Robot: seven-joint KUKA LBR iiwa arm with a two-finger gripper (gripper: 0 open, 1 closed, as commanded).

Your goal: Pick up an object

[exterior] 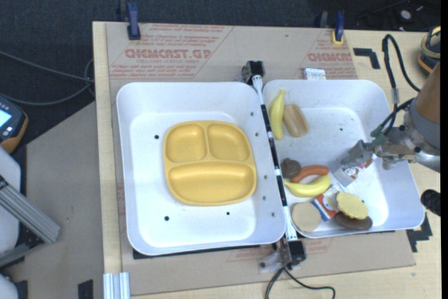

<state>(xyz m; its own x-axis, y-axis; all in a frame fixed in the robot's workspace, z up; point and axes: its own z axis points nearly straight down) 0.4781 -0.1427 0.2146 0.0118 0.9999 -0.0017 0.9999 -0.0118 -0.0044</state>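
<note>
I see a cardboard-topped surface [210,52] w/ two white bins over dark carpet. Hand [353,166] hangs low in right bin [364,98] near the banana [310,185]; can't tell its grip state.

A robotics lab: a cardboard-topped bench [210,52] held by blue clamps [131,17] at the frame's top carries two shallow white plastic bins [140,150], with loose black cables [42,91] crossing dark carpet at left.

Bright, even overhead light; the two shallow white plastic bins [140,150] glare slightly, shadows are soft, the dark floor is dim, and focus is mildly soft.
</note>
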